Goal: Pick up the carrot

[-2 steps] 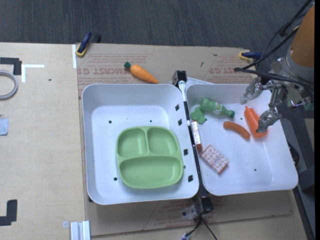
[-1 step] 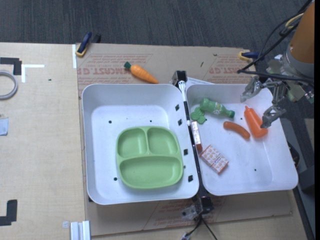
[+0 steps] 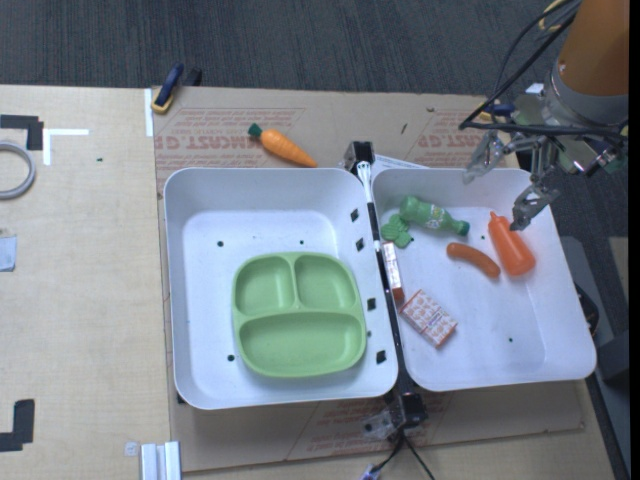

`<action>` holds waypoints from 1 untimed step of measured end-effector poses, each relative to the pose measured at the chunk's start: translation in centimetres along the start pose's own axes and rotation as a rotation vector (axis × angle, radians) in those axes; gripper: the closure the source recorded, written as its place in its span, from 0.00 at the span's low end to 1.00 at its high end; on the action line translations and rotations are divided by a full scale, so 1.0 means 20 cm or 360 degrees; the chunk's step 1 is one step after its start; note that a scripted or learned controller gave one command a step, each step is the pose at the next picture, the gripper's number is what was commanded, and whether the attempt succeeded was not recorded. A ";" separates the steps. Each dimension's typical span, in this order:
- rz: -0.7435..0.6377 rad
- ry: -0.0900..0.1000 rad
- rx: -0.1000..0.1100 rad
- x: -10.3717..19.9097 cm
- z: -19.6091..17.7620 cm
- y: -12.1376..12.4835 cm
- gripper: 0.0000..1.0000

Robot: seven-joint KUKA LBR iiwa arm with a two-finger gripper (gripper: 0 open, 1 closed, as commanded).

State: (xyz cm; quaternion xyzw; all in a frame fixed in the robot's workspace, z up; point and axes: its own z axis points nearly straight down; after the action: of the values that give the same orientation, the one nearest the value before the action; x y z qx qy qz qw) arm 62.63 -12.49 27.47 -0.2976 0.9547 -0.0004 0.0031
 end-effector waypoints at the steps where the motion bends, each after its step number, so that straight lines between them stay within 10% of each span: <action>1: -0.0361 0.0002 -0.0003 0.05 0.01 0.01 0.00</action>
State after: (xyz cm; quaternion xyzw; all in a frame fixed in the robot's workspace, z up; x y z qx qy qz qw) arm 61.79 -12.90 27.26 -0.4036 0.9149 -0.0001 0.0020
